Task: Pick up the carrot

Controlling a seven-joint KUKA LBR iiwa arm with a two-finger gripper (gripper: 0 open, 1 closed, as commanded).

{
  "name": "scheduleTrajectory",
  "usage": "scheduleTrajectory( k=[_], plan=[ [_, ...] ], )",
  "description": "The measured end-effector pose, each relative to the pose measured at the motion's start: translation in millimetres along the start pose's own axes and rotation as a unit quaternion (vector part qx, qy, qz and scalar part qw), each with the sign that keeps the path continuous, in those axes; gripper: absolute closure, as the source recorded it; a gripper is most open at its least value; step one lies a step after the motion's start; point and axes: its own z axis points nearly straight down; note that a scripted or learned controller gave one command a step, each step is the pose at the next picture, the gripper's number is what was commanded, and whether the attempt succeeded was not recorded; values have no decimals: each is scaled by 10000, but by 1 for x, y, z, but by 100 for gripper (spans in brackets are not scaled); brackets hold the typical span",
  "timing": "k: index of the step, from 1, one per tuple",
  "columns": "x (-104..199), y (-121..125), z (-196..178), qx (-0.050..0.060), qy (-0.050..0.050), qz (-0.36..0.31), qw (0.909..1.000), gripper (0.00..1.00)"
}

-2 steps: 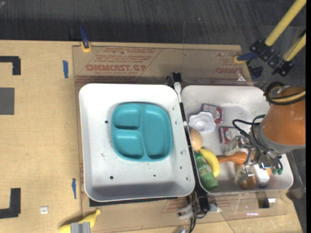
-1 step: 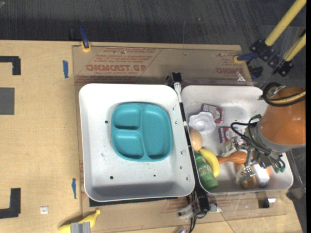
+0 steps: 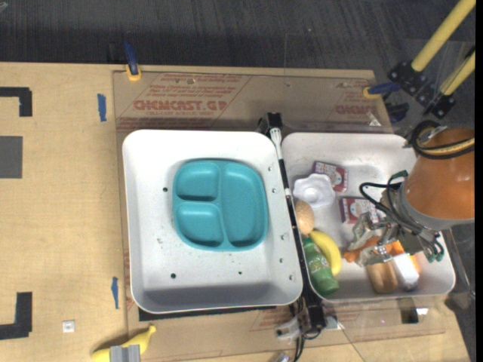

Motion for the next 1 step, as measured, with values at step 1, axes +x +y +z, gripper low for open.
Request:
scheduleTrajectory(
  k=[1],
  plan=[
    [13, -79, 8, -87, 141, -87, 9998, 100]
  ],
)
